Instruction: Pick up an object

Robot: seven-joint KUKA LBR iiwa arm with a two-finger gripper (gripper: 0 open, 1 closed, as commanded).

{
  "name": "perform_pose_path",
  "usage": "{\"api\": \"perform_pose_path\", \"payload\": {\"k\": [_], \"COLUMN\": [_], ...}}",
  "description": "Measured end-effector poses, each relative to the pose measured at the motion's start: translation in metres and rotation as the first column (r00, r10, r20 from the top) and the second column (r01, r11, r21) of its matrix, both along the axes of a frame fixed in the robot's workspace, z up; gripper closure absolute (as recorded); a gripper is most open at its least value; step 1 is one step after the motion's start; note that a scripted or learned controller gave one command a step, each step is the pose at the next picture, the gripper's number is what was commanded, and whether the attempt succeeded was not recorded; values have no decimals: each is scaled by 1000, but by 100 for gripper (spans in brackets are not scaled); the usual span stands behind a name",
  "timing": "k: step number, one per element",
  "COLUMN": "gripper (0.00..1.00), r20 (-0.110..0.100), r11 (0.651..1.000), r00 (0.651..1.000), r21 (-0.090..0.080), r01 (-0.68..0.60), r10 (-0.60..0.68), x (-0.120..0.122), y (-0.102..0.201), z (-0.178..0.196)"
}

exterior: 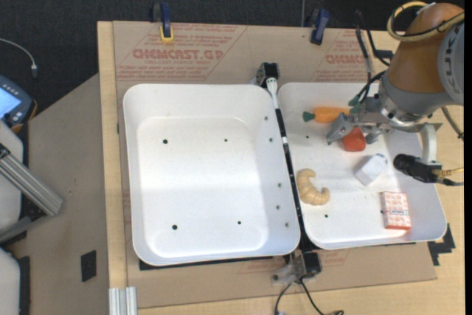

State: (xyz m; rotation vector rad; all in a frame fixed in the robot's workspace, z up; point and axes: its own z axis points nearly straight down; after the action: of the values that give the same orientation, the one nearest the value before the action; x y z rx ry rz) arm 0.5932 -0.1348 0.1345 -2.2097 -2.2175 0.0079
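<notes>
nearest the camera, at the front of the bench, a small black clamp (304, 264) sits where the two bins meet, with a cable trailing off below it. just behind, the left bin (147, 232) spreads wide and white, with a few dark dots on its floor. the right bin (428, 229) lies touching it along a shared edge.

in the right bin's front corner stands a small box (396, 211) with a pink and white pattern, close to the rim. to its left, near the shared edge, rests a croissant (313, 187), pale tan and curved. farther back and between them lies a small white block (371, 169), slightly tilted.

beyond that comes a red block (355, 141) (partly covered from above by the gripper), and just behind it, toward the bin's back, a carrot (329, 114), orange with a green end, lying on its side.

the gripper (354, 130) hangs low over the red block, metal fingers spread on either side of it; whether they are pressing it or merely standing around it cannot be told, so the grasp is uncertain. the arm (420, 63) rises behind, its orange band bulking over the bin's right side.

at the far edge of the brown board (221, 48), two blue clamps (164, 20) pin it down.
</notes>
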Motion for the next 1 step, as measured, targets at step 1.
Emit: {"api": "perform_pose_path", "payload": {"k": [1], "gripper": [0], "r20": [6], "r11": [1000], "r00": [1000], "r21": [-3], "r01": [6], "r10": [-6], "x": [-36], "y": [-23], "z": [-3]}}
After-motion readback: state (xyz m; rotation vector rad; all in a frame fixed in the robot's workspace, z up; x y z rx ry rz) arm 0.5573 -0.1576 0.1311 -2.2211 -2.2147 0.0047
